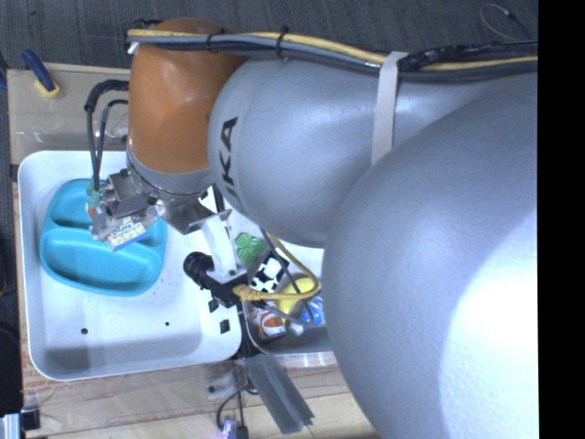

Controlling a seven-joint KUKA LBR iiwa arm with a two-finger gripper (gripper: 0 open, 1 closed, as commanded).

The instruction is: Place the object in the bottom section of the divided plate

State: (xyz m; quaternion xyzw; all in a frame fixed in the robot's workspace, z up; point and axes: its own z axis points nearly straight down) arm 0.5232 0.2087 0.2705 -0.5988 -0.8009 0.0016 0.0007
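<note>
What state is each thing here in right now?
Blue divided plate: lying flat in the left white bin, partly hidden by the arm.
Gripper: hovering over the plate.
Small mixed objects: piled in the right bin, mostly hidden under the arm.

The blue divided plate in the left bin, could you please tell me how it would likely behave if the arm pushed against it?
The blue divided plate looks like smooth moulded plastic, so it is probably light and would likely slide across the white bin floor rather than tip. Its low, wide shape suggests it stays flat. It appears rigid, not floppy.
</note>
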